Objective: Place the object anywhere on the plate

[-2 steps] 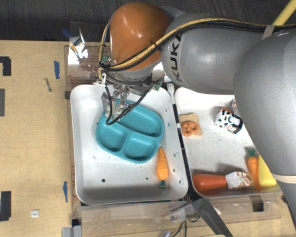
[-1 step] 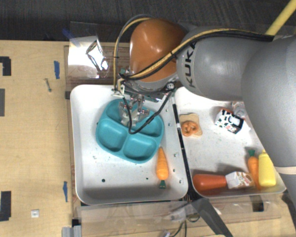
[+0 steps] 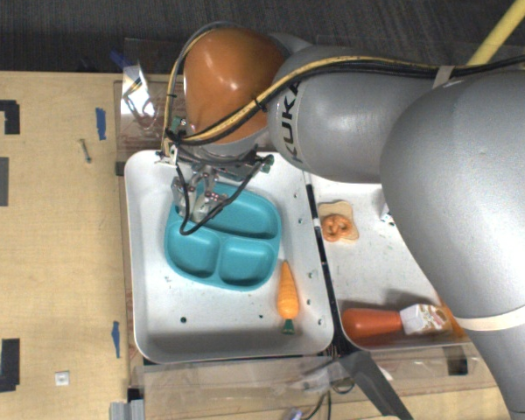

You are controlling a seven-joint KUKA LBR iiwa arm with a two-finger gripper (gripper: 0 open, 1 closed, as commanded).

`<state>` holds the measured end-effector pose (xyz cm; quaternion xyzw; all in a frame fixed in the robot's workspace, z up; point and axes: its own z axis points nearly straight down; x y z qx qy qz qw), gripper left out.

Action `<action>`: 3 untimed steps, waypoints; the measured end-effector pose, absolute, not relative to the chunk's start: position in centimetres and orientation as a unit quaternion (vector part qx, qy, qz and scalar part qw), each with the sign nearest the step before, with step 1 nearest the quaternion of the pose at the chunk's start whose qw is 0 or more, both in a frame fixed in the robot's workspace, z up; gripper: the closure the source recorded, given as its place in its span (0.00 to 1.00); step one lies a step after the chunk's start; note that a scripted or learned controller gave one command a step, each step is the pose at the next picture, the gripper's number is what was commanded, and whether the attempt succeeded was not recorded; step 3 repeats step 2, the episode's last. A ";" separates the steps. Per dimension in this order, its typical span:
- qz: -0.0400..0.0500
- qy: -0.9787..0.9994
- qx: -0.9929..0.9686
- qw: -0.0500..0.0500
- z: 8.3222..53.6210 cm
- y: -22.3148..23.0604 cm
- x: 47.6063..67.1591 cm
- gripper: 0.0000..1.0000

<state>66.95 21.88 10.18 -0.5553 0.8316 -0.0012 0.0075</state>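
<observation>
Camera view, from above at a slant. I see the arm (image 3: 394, 121) reaching in from the right, its grey bulk hiding much of the right bin (image 3: 367, 269) and the top edge of the left bin (image 3: 149, 304). The gripper (image 3: 203, 198) hangs over the upper compartment of the teal divided plate (image 3: 220, 241); cables and the orange wrist crowd it, and I cannot tell how its tips stand or whether anything sits between them. The carrot (image 3: 287, 294) lies in the left bin just beside the plate's lower right corner, off the plate. In the right bin I make out a pretzel-like piece (image 3: 337, 226) and a red-orange bottle (image 3: 376, 324), its far end cut off by the arm.
</observation>
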 end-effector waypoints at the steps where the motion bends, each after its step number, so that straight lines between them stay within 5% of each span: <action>1: 0.000 0.728 -0.685 0.003 17.0 18.4 57.4 1.00; 2: 0.000 0.732 -0.681 0.003 14.9 15.8 66.7 1.00; 3: 0.000 0.732 -0.681 0.003 14.9 15.8 66.7 1.00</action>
